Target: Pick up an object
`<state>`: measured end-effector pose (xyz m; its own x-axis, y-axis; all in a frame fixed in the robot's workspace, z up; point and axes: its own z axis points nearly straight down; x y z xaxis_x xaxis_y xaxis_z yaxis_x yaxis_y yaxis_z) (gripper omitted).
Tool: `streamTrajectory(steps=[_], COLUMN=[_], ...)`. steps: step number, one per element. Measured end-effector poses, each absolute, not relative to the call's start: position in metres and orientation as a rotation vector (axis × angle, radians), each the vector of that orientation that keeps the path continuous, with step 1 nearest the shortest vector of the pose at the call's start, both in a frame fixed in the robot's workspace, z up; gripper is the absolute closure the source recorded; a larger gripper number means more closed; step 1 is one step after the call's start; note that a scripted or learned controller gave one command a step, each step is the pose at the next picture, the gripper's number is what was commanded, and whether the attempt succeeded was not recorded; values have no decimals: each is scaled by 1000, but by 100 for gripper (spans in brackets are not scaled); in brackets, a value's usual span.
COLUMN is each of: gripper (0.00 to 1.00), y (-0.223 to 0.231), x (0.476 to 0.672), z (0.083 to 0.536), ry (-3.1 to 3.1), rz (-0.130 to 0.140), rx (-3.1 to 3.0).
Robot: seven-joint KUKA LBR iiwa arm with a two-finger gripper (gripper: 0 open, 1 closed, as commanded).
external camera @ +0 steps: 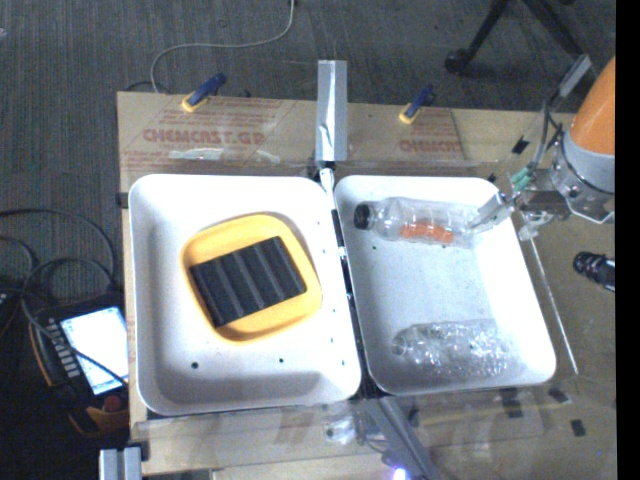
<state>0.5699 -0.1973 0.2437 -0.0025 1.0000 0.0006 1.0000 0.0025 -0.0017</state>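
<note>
Two shallow white bins sit side by side on the counter [150, 118], which is lined with brown cardboard. The left bin [160, 298] holds a yellow tray-like object [215, 323] with a black ribbed insert [248, 280], lying slightly askew near the bin's centre.

The right bin [535, 308] holds two clear plastic bottles. One bottle with an orange label [420, 223] lies on its side along the bin's 12 o'clock wall, its dark cap pointing toward 9 o'clock. A second, crumpled clear bottle [450, 343] lies at the bin's 6 o'clock end, well apart from the first.

The tool [520, 203] hangs at the right bin's 2 o'clock corner, over the rim, just beside the 3 o'clock end of the labelled bottle; whether it touches the bottle cannot be told, and its opening cannot be made out. Above it the arm's orange band [605, 108] shows at the frame's 3 o'clock edge.

Two blue-and-yellow clamps [203, 91] [417, 104] pin the cardboard at the counter's 12 o'clock edge, with a metal strip [331, 118] standing between the bins there. At 8 o'clock on the floor lies a lit handheld screen [90, 343] among black cables.
</note>
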Motion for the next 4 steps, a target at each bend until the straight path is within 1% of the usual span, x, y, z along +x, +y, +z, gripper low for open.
streamTrajectory(steps=[1, 2, 3, 4], gripper=[0, 0, 0, 0], y=[-171, -171, -205, -151], x=[635, 635, 646, 603], z=[204, 204, 126, 91], ry=[-2457, -2457, -2499, -2594], rz=[2, 2, -2, -3], rx=[-1960, -1960, -1908, -1796])
